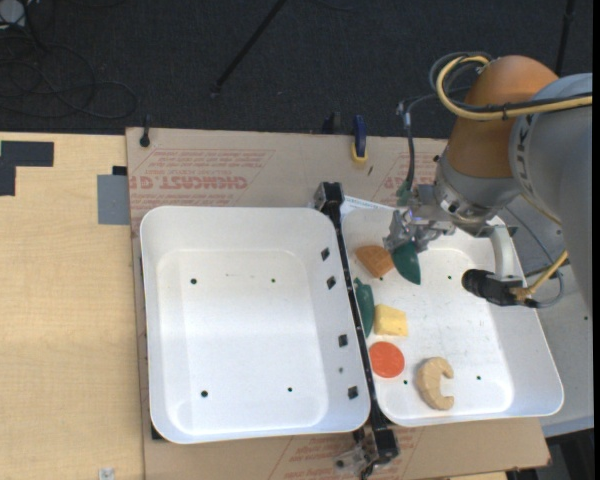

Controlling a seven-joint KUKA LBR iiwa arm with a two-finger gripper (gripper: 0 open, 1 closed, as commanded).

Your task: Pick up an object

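A grey arm (540,158) with an orange band reaches in from the right of the frame and hangs over the upper left part of the right bin (525,363), its gripper (408,240) pinching a dark green piece (409,262) that juts down from between the fingers, clear of the other items. Just left of that piece, near the bin's upper left corner, lies a tan lump (375,260). Lower along the bin's left wall, a thin green strip (364,303) rests beside a yellow block (390,320), the two touching or nearly so. Below them sits a round orange-red disc (387,359), and to its right, toward the bottom of the frame, a curved beige piece (436,382) shaped like a crescent lies apart from the rest. The left bin (170,258) stands side by side with the right one at centre frame, a black clip strip (345,298) running down the seam between them. Both bins sit on a sheet of brown cardboard (240,173) printed with red lettering, laid over a pale wooden bench (50,318). A blue clamp (359,138) grips the cardboard's top edge, and dark cables (40,68) trail across the black floor in the upper left of the frame
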